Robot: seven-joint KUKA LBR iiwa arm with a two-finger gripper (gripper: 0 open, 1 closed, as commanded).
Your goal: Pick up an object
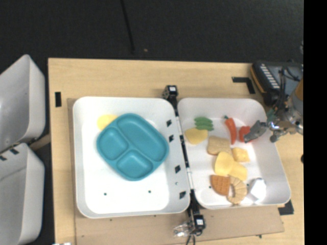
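The right bin (271, 160) holds several toy foods. A green piece (203, 122) lies at its back left, with a yellow pear-like piece (195, 136) just in front of it. A red chili (231, 128) lies near the middle back. To its right is a small red piece (246, 135), touching the tip of my gripper (257, 129), which reaches in low over the bin's right side. A tan slice (218, 145), yellow pieces (225, 163) and an orange-brown wedge (223, 185) lie toward the front.
The left bin (87, 188) holds a blue divided plate (132, 146) with a yellow thing (105, 120) half under its back left corner. A pale grey piece (256, 188) sits in the right bin's front right corner. A black and yellow device (265, 77) stands on the bench behind.
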